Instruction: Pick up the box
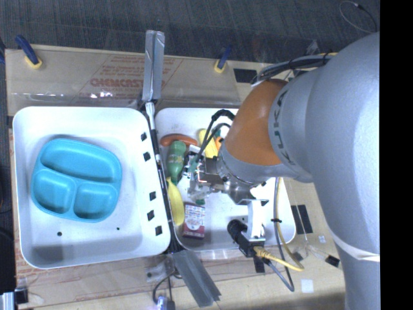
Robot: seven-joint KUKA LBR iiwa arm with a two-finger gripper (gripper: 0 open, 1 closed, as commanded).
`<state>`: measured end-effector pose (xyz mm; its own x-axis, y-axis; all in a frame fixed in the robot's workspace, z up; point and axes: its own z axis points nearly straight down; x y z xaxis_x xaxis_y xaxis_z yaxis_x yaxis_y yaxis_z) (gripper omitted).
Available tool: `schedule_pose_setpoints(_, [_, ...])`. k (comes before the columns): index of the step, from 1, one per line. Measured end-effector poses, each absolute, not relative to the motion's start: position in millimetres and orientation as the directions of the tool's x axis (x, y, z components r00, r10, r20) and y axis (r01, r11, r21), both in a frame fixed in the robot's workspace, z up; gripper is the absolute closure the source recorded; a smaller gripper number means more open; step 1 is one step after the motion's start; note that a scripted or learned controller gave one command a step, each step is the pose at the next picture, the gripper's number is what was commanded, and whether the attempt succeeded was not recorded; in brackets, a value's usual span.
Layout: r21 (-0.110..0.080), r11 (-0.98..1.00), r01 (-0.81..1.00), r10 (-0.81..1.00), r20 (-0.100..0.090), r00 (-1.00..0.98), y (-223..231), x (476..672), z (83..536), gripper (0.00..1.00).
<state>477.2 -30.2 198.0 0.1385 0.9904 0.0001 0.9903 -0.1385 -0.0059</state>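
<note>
A small dark red box [194, 221] lies flat near the front left of the right bin [284, 234]. My gripper [199, 177] hangs just behind the box, low over the bin, among the items there. The bulky grey and orange wrist covers most of the gripper from above. I see nothing held in it.
In the right bin a green bottle [176, 159], a yellow banana [174, 201] and an orange-red item [175, 139] lie along the left wall, close to the gripper. The left bin [26, 237] holds a blue divided tray [77, 178]. A black and yellow cable [258, 247] runs over the right bin's front.
</note>
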Motion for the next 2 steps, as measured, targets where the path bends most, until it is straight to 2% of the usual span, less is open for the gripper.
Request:
schedule_pose_setpoints(1, [-0.004,-0.181,0.983,0.983,-0.002,0.181,-64.9,553.8,440.0,1.00])
schedule_pose_setpoints(2, [-0.009,0.223,0.975,0.975,0.001,-0.223,10.4,568.9,202.4,1.00])
